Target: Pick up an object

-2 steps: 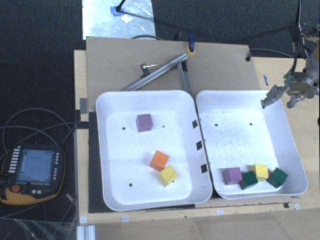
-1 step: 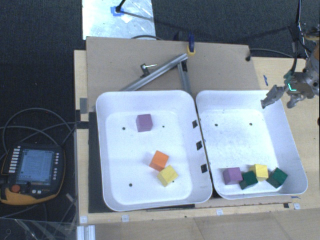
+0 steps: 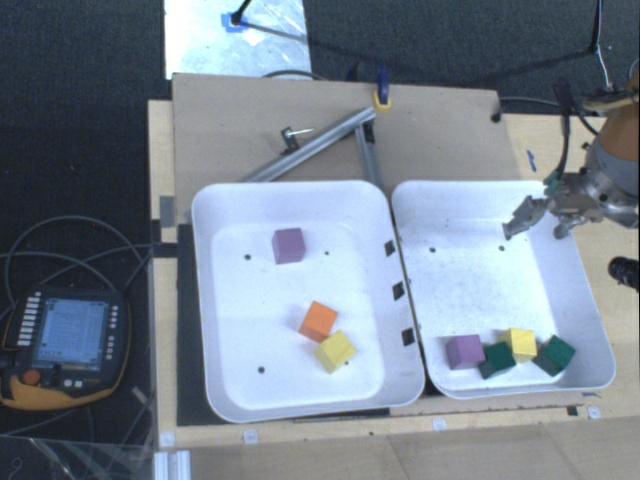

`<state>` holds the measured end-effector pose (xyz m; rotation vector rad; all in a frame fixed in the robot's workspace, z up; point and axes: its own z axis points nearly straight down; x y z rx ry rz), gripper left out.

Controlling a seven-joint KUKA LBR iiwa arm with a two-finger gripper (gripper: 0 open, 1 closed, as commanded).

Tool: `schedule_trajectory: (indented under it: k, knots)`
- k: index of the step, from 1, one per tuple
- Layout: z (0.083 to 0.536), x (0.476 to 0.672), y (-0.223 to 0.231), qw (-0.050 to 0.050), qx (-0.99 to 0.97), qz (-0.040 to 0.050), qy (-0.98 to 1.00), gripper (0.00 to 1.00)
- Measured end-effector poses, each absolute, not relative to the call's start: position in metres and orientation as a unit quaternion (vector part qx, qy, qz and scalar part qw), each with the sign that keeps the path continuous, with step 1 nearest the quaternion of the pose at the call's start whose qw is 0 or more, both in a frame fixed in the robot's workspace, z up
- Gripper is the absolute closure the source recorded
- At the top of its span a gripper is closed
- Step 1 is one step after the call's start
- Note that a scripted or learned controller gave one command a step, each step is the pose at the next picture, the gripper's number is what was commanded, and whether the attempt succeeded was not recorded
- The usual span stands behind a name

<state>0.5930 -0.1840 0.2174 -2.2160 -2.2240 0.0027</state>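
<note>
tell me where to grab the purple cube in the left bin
Take the purple cube from straight above, closing on two opposite flat side faces. It sits alone on the left bin's floor, well apart from the orange cube and the walls, so any pair of sides looks free for the gripper.

grey metal gripper [image 3: 540,220] on an arm [image 3: 618,148] banded orange (black cable trailing above).

teach pendant [image 3: 62,340] on dark floor, metal rods [image 3: 318,140] on bench; foil sheet [image 3: 236,23]

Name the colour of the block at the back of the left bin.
Purple block, camera view.
</note>
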Motion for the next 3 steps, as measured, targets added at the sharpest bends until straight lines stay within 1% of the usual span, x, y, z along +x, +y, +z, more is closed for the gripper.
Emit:
schedule_trajectory:
  k: [1,2,3]
  knots:
    - [0.168,0.583,-0.183,0.001,-0.706,0.0009,-0.708,0.0]
    - [0.106,0.582,-0.18,0.002,-0.706,0.0011,-0.708,0.0]
    - [0.121,0.584,-0.181,-0.001,-0.705,-0.0008,-0.709,1.0]
